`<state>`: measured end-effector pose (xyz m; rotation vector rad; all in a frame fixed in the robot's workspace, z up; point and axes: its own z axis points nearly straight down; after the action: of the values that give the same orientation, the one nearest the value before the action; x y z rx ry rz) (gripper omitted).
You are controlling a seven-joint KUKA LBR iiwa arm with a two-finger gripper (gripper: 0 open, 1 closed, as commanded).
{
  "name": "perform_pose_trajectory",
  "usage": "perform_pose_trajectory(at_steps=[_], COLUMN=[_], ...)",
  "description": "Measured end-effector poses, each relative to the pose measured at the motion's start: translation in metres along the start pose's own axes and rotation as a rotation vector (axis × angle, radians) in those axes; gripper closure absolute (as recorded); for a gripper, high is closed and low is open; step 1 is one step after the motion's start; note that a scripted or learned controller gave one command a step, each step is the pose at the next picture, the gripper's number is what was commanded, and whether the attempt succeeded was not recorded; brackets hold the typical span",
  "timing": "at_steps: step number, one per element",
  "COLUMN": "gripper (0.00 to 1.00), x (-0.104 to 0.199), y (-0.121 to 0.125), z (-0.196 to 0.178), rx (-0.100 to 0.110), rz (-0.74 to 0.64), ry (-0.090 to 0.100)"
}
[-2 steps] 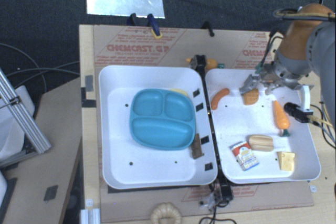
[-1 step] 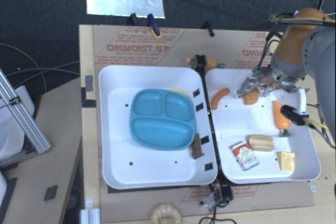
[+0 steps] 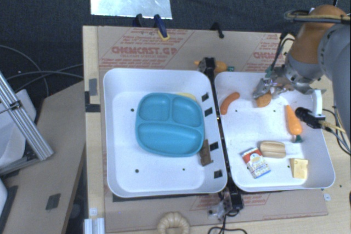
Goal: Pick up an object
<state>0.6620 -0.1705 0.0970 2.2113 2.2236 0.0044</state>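
Note:
My gripper (image 3: 266,89) hangs over the back of the right bin (image 3: 241,134), reaching in from the right. A small orange-brown piece (image 3: 264,100) lies right at its tip, touching or nearly touching it. An orange sausage (image 3: 229,102) lies to the left of that piece. A carrot (image 3: 293,120) rests to the right. Nearer the front are a tan bread roll (image 3: 272,149), a small red and white carton (image 3: 256,163) and a yellow cheese slice (image 3: 299,167).
The left bin (image 3: 123,118) holds a blue divided plate (image 3: 169,123), with a yellow item (image 3: 188,96) peeking out behind it. A brown piece (image 3: 205,154) lies by that bin's right wall. Black clips run along the divider between the bins.

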Motion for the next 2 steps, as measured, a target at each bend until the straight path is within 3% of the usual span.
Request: perform_pose_trajectory(at_steps=[2], gripper=[1.00], x=[0.008], y=[0.005], z=[-0.098], rx=[-0.002], rz=[-0.001], ry=[0.001])
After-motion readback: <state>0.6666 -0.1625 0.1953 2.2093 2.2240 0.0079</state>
